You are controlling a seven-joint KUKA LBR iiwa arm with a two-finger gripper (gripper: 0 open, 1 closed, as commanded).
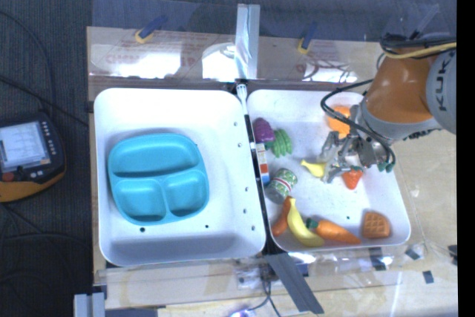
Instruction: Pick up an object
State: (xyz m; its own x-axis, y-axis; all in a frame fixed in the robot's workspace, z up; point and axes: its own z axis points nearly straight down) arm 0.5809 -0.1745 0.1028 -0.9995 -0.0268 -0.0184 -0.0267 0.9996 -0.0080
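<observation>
While the left bin (111,115) carries one blue divided tray (156,176), the right bin (393,215) carries the loose stock: purple-and-green vegetable (269,135), small can (281,182), yellow banana (300,226), carrot (332,229), waffle-like brown piece (376,224). Gripper (343,162) sits low over the bin's upper middle, beside a small yellow piece (315,168) and a red piece (352,178); finger opening and any hold: cannot tell.
</observation>
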